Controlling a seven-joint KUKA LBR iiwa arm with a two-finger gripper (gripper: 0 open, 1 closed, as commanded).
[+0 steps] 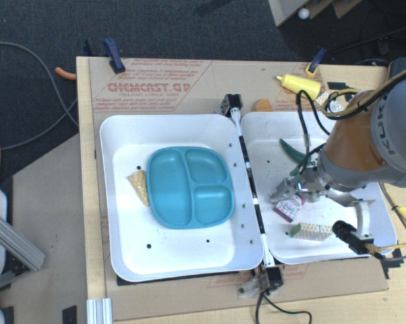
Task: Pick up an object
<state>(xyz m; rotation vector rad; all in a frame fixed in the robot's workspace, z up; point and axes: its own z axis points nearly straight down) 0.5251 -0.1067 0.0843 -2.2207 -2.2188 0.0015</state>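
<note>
a small purple-and-white packet [286, 210] lies tilted in the right bin [270, 133], near its left wall.

Glossy white plastic bins [115, 181], smooth teal plastic plate [189, 185]

Grey KUKA arm with an orange band and dark cabling

The arm [395, 123] is seen as a thick, rounded grey body, on whose upper right part some dark lettering is partly shown. Below the grey shell a broad band [351, 144] of dull orange-brown is wrapped around the wrist, and under it a paler grey ring is fitted. Black cables [304, 123] are looped along the band's left side, with further yellow and white wiring gathered near the top. The pincer [296, 184] is made of small metallic and dark parts, too crowded to be told apart. A white bracket and a black cylindrical fitting [348, 237] are attached lower right.
</note>
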